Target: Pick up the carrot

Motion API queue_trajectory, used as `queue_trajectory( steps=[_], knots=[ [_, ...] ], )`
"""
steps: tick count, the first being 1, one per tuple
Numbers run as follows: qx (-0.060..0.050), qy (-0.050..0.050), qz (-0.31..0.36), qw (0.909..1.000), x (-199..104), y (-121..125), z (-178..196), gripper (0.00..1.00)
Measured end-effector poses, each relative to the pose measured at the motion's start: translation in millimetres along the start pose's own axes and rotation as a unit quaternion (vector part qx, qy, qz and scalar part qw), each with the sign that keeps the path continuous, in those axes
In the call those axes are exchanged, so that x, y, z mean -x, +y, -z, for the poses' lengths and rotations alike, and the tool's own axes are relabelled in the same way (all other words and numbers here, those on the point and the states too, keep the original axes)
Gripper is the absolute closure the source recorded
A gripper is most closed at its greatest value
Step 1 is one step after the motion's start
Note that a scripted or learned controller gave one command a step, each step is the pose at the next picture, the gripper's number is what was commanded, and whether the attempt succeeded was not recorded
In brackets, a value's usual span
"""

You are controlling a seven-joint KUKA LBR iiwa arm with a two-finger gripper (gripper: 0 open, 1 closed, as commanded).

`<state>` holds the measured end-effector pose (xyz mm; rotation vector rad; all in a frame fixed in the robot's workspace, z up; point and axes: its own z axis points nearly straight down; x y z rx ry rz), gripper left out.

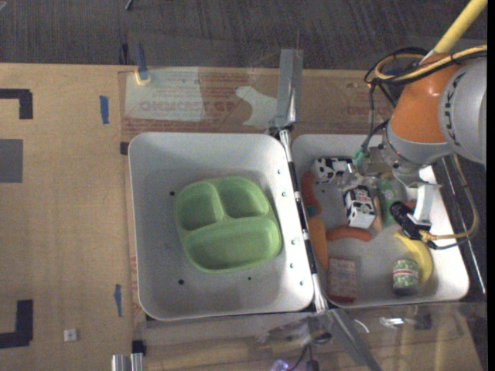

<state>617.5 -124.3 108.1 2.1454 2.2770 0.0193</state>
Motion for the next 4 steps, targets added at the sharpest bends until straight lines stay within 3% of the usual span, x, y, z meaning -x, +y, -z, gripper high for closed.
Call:
queue_trajectory(
  steps=[1, 2, 3, 4],
  knots=[
    [-0.007, 0.0, -0.007, 1.0, -48, 8, 116, 1.0],
    [-0.008, 0.0, -0.007, 0.9999, -48, 8, 115, 0.0],
    [-0.006, 0.0, 0.121, 0.9926, -15, -29, 180, 0.0],
    [-0.007, 0.003, 0.332, 0.9434, 10, -49, 151, 0.0]
  ],
)
